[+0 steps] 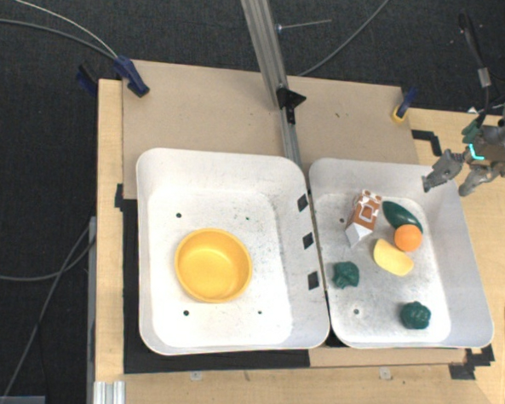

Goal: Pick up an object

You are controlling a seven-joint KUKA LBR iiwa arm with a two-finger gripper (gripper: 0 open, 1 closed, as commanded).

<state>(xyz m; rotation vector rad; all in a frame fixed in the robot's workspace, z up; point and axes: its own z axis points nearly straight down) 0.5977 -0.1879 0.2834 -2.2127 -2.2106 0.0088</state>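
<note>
The tool (453, 177) hangs over the upper right corner of the right bin (467, 253), at the end of the arm that enters from the right edge; its two fingers are spread apart with nothing between them, and it sits above and to the right of the objects, not touching any of them. In the right bin a small brown and white carton (364, 217) lies tilted near the middle top; just to its right a dark green oblong piece (402, 215) touches an orange ball (409, 238); a yellow oval piece (392, 258) lies just below the ball, touching it; a small dark green lump (344, 274) sits below the carton toward the bin's left side; another dark green lump (414, 315) lies near the lower right. The left bin (228, 178) holds a yellow bowl (213, 264), upright, in its lower left part. Both bins rest side by side on the counter (198, 108); a metal rail (270, 57) runs down from the top toward the gap between them.
</note>
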